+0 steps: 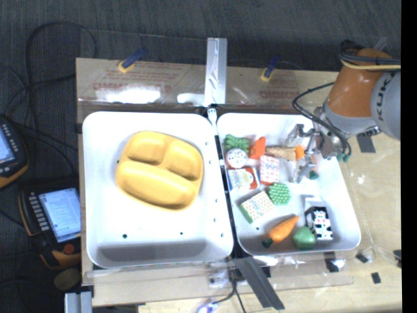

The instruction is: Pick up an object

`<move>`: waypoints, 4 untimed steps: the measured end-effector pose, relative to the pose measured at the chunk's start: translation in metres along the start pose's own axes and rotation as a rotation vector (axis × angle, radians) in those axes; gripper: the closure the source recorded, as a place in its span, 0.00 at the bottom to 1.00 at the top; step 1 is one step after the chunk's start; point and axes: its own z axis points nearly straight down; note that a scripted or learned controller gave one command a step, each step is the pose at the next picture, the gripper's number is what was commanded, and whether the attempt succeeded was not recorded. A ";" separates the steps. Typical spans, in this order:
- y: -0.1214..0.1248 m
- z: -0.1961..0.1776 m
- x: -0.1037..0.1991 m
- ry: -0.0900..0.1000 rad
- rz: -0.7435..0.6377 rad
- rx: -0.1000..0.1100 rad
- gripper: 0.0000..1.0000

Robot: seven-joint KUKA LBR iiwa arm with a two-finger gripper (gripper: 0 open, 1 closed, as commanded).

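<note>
Both bins look like smooth white plastic with a slight sheen. The left bin (98, 175) holds a yellow tray (160, 168), glossy moulded plastic. The right bin (345, 204) holds small toys: right of the yellow tray lie a bumpy green ball (279, 193) and a smooth, shiny carrot (284, 229) (plastic, apparently). The bench (384, 194) looks like pale matt wood.

small toys (279, 193) heaped in the right bin (346, 204); yellow divided tray (160, 168) in the left bin (104, 194)
</note>
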 end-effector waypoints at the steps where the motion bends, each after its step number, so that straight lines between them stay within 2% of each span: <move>1: 0.044 -0.001 -0.003 -0.001 0.012 0.001 0.00; 2: -0.004 -0.002 0.041 -0.001 -0.163 0.004 0.00; 3: -0.005 -0.002 0.044 -0.004 -0.182 0.005 0.00; 4: 0.007 -0.002 0.043 -0.002 -0.157 0.003 0.00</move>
